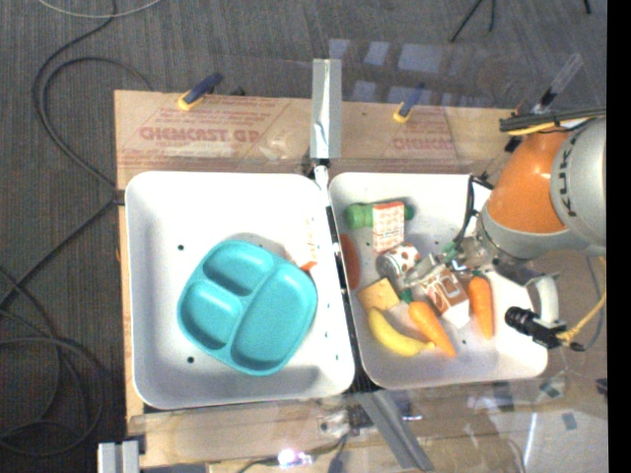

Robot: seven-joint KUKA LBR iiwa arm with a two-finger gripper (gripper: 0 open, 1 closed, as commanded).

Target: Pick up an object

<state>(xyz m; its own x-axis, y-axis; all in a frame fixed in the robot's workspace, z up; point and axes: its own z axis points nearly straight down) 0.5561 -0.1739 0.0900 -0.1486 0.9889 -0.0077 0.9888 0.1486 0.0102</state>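
- Gripper (446,269) reaches down into the cluttered right bin (513,363), among the toy food; its grip cannot be made out.
- A carrot (480,306) lies just beside it, a likely target.

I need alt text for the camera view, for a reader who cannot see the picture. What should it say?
A grey and orange robot arm reaches from the right into the right bin, its gripper low among toy food: a banana, two carrots and a small carton. The left bin holds a teal divided plate.
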